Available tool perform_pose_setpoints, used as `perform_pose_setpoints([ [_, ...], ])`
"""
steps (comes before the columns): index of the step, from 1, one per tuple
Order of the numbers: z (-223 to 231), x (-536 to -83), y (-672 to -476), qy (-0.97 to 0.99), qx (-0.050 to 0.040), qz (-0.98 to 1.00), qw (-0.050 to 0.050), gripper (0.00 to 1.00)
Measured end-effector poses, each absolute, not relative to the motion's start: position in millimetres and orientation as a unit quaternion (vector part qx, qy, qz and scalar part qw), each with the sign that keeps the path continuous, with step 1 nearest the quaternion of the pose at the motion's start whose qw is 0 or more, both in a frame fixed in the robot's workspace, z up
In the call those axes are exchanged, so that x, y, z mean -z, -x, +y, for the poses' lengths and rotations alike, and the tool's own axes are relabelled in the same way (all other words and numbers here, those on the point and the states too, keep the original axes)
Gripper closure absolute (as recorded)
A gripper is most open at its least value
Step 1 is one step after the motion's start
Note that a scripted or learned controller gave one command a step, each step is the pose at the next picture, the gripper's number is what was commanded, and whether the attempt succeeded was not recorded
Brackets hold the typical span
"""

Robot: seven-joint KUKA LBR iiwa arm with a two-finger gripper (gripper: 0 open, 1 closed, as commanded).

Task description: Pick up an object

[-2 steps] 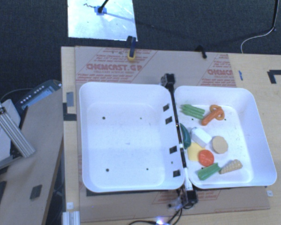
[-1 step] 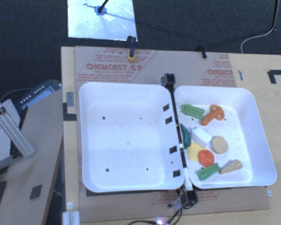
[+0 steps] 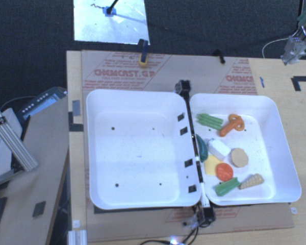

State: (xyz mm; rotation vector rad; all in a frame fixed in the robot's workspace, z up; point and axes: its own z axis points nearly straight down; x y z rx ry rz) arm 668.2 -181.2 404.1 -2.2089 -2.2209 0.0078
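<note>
1. Bins. 2 shallow white bins sit side by side on a tan sheet (image 3: pixel 229 70) printed with red lettering. Both are smooth, glossy moulded trays with rounded corners. The left bin (image 3: pixel 137 94) shows a few small dark dots on its floor. The right bin (image 3: pixel 287 152) holds 9 small items. Black clips (image 3: pixel 183 117) line the seam where the 2 rims touch.

2. Contents of the right bin, far to near:
- a green ridged piece (image 3: pixel 209 120), elongated, with lengthwise grooves;
- an orange piece (image 3: pixel 230 125), glossy, with a looped head and a slim shank, just beside the green ridged piece;
- a dark green curved piece (image 3: pixel 200 146), narrow, against the wall at the seam;
- a white block (image 3: pixel 219 148), smooth, with rounded edges, tilted;
- a tan disc (image 3: pixel 239 157), matte and flat;
- a yellow flat piece (image 3: pixel 210 164), partly under the white block;
- a red round piece (image 3: pixel 224 172), glossy, touching the yellow flat piece;
- a green stubby piece (image 3: pixel 227 186), near the front wall;
- a tan cone (image 3: pixel 251 181), with a cross-hatched texture, lying on its side, its wide end touching the green stubby piece.

3. End effector. The gripper (image 3: pixel 297 46) appears as a pale metallic assembly beyond the far right corner of the right bin, well apart from all 9 items. Whether it is spread or pressed together cannot be told. Nothing is seen in its grasp.
</note>
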Motion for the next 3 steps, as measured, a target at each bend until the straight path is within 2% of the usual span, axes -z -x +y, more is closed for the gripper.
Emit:
perform_pose_setpoints([
  [1,-177,-460,-669.1,0.705,0.0015,-0.709,-0.002,1.00],
  [2,-165,-539,-668.9,0.705,0.0025,-0.709,-0.004,1.00],
  [3,-209,-535,-668.4,0.707,0.0002,-0.707,-0.002,1.00],
])
